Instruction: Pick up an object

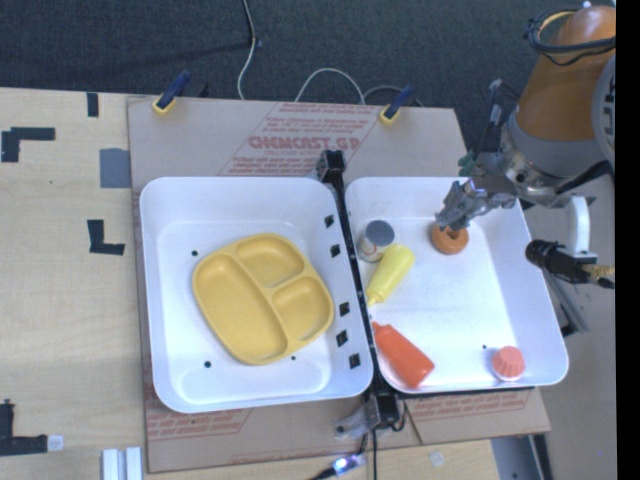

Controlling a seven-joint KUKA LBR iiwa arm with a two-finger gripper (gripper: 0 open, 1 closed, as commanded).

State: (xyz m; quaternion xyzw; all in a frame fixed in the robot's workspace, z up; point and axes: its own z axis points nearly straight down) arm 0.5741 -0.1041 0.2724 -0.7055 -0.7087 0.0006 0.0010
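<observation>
The jaws [455, 211] hang right over a small orange round object [450, 238] in the far part of the right bin [535, 298], and seem to touch its top. Whether they are spread or closed cannot be told from this slant, since the grey finger parts blur together, so nothing can be called held.

The risk, as I judge it, is that the piece is low and rounded. Jaws closing too high could pinch its crown and squirt it sideways toward the bin wall, or lift away with nothing.

Near the divider lie a yellow bottle-like toy [388, 272] and a grey round can [377, 236], well apart from the jaws. A red-orange piece [403, 355] and a small pink item [508, 363] sit at the near edge. The left bin [170, 268] holds a yellow divided plate [262, 296].
</observation>
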